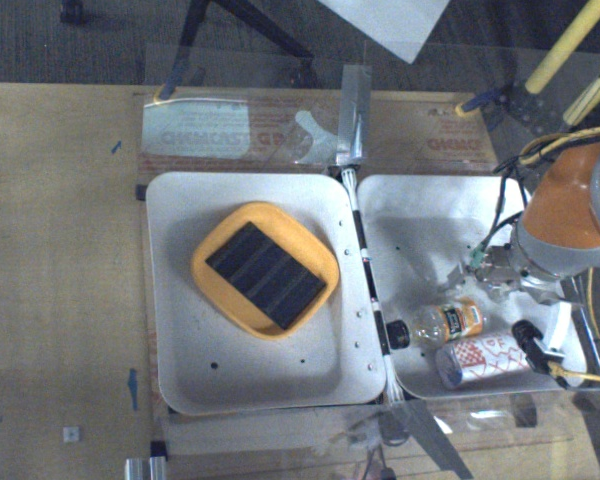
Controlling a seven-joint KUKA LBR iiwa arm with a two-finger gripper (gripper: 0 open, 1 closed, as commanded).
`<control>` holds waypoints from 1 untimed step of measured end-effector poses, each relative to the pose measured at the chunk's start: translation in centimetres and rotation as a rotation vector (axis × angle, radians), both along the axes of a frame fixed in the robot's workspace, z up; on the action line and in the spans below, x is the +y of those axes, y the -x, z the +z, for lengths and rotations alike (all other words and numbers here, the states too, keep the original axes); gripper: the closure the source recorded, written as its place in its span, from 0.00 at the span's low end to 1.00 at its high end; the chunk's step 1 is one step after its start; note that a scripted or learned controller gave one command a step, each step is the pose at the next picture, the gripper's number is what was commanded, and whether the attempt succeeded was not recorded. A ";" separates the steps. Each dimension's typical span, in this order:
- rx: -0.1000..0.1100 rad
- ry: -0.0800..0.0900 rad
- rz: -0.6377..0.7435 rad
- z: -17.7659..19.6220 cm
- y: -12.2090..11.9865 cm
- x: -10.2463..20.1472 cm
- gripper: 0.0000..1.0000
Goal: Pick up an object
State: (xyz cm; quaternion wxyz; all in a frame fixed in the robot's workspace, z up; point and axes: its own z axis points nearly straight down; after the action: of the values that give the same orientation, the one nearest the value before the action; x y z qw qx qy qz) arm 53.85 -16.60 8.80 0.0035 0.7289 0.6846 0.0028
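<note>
Over the right bin [420, 218], near its right wall, the end effector [487, 266] hangs below the arm [570, 213], close beside a small bottle [442, 323] at its labelled end. Whether it is apart or together cannot be told from this angle, and nothing shows clamped in it. The bottle lies on its side, black cap toward the divider between the bins, orange label toward the end effector. Just beside it, touching or nearly so, lies a red-and-white can [483, 358], also on its side, close to the bin's near wall. The left bin [170, 298] holds a yellow tray [265, 270] with a dark ribbed panel, well apart from the arm. Both bins sit on the desk [60, 268].

The bottle looks like the nearest target, so the step in hand is probably lining up and descending on it. To do it well, centre over the labelled body, not the cap. Turn the wrist so the closing line crosses the bottle's long axis, and open wide before going down. A round thing on its side can roll, so come straight down and close evenly. Keep clear of the can, since a nudge could shove both things. Lift only once the grip is seen to be firm
</note>
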 end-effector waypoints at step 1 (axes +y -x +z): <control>-0.045 0.016 0.135 0.9 3.3 0.0 0.00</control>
State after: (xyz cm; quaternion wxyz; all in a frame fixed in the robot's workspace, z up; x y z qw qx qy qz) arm 50.58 -16.59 9.69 0.0244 0.6810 0.7318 0.0139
